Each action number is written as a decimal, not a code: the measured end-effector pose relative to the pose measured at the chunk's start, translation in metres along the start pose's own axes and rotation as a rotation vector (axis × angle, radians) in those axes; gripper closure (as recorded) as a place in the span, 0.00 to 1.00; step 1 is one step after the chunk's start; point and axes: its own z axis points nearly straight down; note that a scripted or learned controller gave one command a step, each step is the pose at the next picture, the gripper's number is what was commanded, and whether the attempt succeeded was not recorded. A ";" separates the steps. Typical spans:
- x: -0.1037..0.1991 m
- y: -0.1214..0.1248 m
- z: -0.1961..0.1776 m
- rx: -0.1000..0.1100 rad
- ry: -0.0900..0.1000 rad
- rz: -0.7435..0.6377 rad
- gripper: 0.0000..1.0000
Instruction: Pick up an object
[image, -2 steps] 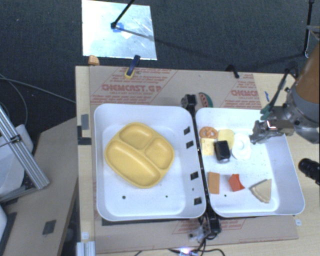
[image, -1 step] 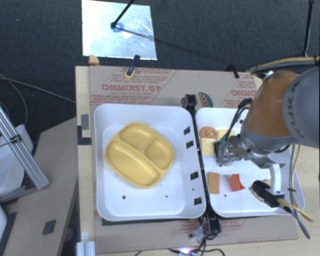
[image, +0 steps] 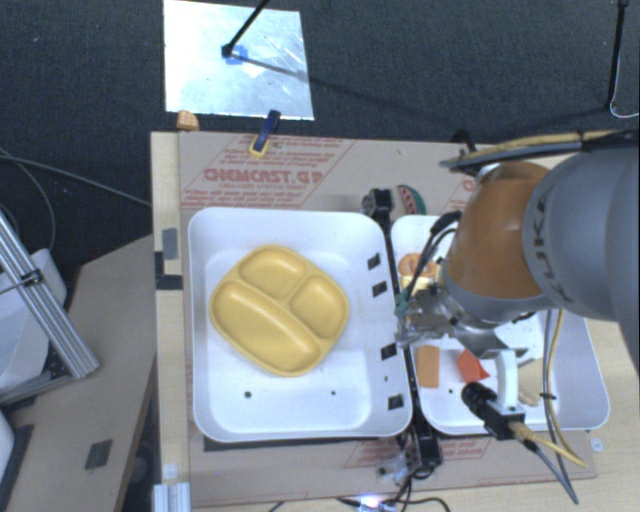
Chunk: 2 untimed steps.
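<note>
Objects (image: 428, 366) in right bin (image: 590, 395) lie mostly hidden beneath arm (image: 540, 240).

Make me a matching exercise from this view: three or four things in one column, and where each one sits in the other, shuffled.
Things:
1. yellow plastic divided plate
2. flat orange rectangular piece
3. small red block
4. yellow and blue clip

Places:
A. on the cardboard above the bins
B. in the left white bin
C. in the right white bin, near the divider
D. in the right bin, just right of the orange piece

Pairs: 1-B, 2-C, 3-D, 4-A
</note>
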 end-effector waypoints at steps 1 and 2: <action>0.039 0.001 0.006 -0.001 -0.001 0.001 1.00; 0.012 0.002 -0.052 -0.010 -0.002 0.010 1.00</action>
